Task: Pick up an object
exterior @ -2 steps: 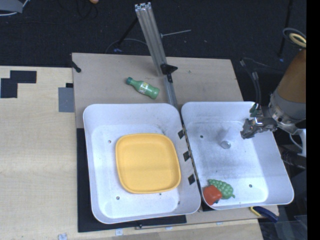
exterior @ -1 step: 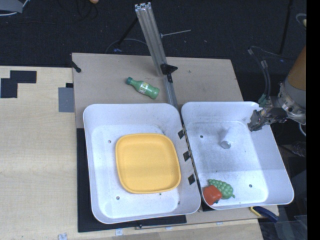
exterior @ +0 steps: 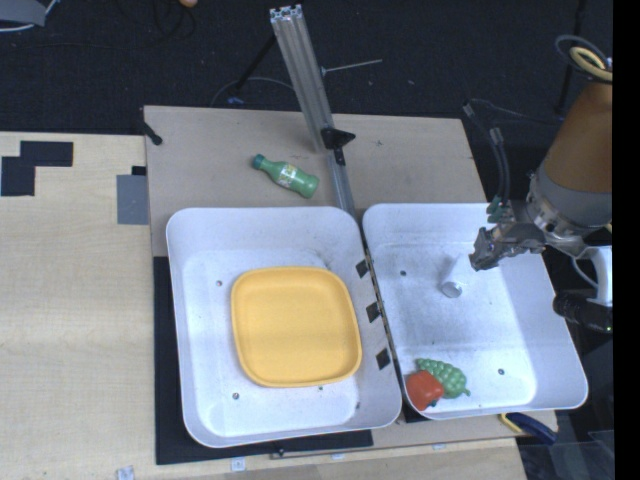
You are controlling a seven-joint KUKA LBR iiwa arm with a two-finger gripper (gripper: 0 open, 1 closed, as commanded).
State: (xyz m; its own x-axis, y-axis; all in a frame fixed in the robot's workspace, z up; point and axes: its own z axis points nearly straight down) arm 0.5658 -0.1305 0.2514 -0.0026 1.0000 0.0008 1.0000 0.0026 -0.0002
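Observation:
A yellow square plate [exterior: 296, 324] lies flat in the left bin [exterior: 195, 268]. In the right bin [exterior: 540, 358], a red and green toy fruit [exterior: 434, 383] rests at the near left corner. My gripper [exterior: 452, 286] hangs low over the middle of the right bin, its tip close to the bin floor. It is well behind the toy fruit, and nothing shows in its grasp. A small green bottle [exterior: 286, 175] lies on its side on the bench behind the left bin.
A slanted aluminium bar [exterior: 308, 68] rises from the bench behind the divide between the bins. The arm's orange-banded wrist [exterior: 585, 158] stands over the right bin's far right corner. Black clips [exterior: 372, 311] sit along the divide.

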